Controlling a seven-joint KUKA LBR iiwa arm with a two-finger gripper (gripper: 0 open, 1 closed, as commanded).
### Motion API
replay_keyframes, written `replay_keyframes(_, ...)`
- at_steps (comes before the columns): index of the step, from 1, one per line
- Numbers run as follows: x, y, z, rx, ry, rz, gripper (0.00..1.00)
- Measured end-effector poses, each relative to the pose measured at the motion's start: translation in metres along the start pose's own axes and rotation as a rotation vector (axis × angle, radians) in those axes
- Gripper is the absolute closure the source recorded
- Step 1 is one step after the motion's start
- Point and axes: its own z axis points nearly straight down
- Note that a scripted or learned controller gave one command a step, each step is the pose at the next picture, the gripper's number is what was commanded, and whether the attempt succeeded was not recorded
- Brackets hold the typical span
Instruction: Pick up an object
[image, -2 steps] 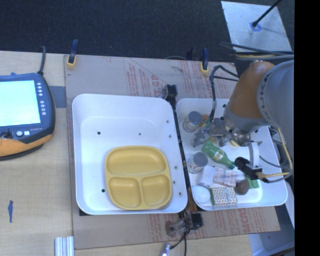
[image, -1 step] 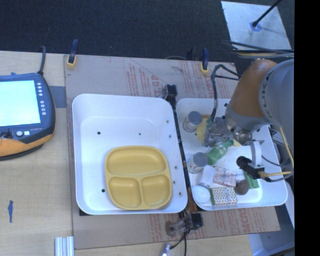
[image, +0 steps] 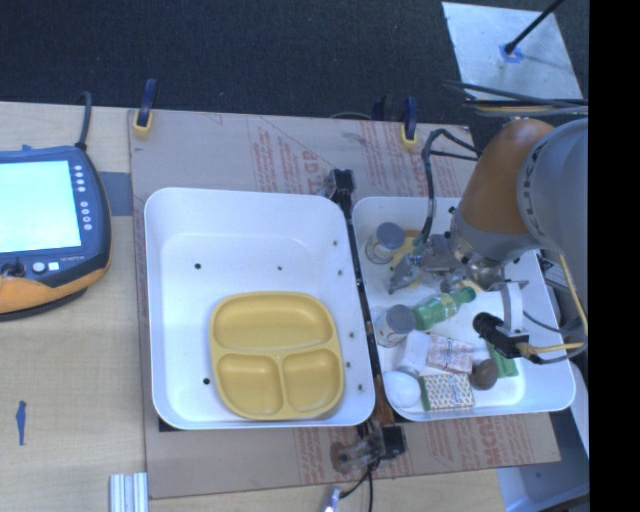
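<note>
The pick is looking unfinished: nothing is visibly lifting clear of the right bin, and every loose item is lying on the bin floor, so the grasp and the lift are both, by my reading, left to do. The gripper is hanging low over the upper middle of that bin, and its metal parts are blurring into the clutter, so I cannot tell how far open it is or whether it is gripping anything. The likeliest target is sitting close by: a green bottle is lying on its side just beneath the gripper toward the near edge of the bench, perhaps touching it, though that is not clear. One grey cylinder is standing just beside the gripper on the side away from the arm, and a second grey cylinder is lying past the bottle's end on that same side. Farther out toward the near rim, a white packet, a patterned box, a white round piece and a brown lump are resting well apart from the gripper. The arm is reaching in from behind the gripper, its orange band arching above the wrist and the wrist pointing steeply down into the bin. The left bin, on the far side of the gripper from the arm, is holding a yellow divided tray.
</note>
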Motion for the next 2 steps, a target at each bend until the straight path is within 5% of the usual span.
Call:
replay_keyframes(1, 0.004, 0.042, 0.007, -0.006, 0.001, 0.005, 0.00)
replay_keyframes(2, 0.003, -0.027, 0.008, -0.004, 0.000, 0.002, 0.00)
